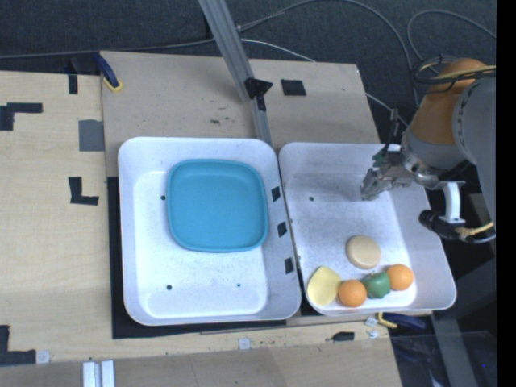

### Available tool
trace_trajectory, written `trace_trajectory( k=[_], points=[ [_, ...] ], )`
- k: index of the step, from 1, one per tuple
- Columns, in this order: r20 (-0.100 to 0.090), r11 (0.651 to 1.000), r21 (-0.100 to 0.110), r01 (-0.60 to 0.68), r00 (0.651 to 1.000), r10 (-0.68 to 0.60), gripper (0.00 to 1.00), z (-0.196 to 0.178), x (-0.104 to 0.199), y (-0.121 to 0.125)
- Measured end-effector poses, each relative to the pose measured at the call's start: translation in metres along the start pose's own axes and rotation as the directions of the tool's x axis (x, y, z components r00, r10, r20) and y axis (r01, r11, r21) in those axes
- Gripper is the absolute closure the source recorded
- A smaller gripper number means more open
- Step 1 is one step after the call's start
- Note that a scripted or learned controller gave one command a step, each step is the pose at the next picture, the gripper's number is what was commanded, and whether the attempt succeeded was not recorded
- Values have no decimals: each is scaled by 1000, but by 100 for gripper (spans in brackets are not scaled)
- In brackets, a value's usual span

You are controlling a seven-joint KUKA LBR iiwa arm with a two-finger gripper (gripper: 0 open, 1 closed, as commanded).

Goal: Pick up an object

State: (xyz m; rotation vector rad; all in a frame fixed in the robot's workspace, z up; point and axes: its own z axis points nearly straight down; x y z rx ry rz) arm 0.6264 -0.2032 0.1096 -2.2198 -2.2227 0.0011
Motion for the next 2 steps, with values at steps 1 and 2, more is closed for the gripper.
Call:
trace_trajectory(
  k=[1, 2],
  points=[
    [1, 1000, -5, 0, 1000, 0, 100, -59, 8, -1],
    [1, 1000, -5, -1, 1000, 1, 100, -112, 8, -1]
  ],
)
